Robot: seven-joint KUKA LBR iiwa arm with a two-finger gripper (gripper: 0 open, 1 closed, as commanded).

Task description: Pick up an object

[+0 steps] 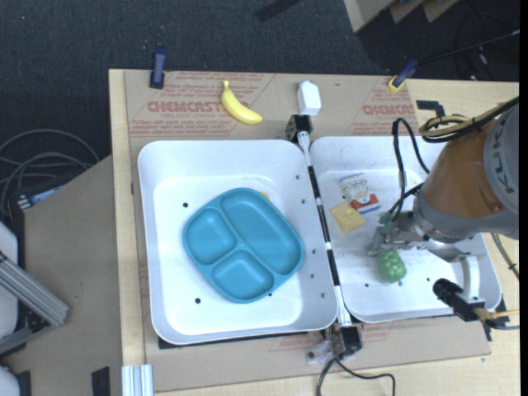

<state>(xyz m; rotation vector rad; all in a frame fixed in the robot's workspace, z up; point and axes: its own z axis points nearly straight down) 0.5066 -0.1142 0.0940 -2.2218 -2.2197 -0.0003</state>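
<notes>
My gripper (386, 242) hangs low in the right bin (363, 302), directly over a green round object (391, 266) that lies on the bin floor just below the fingertips. A yellow block (347, 217) rests a little to the left of the gripper. A small white carton with red and blue print (357, 190) sits further back in the same bin. The grey arm with its orange band (462, 180) comes in from the right and covers the bin's right side.
The left bin (165, 304) holds a blue divided tray (242, 242). A yellow banana (239, 106) lies on the bench behind the bins. Black cables (406, 151) loop over the right bin's back edge.
</notes>
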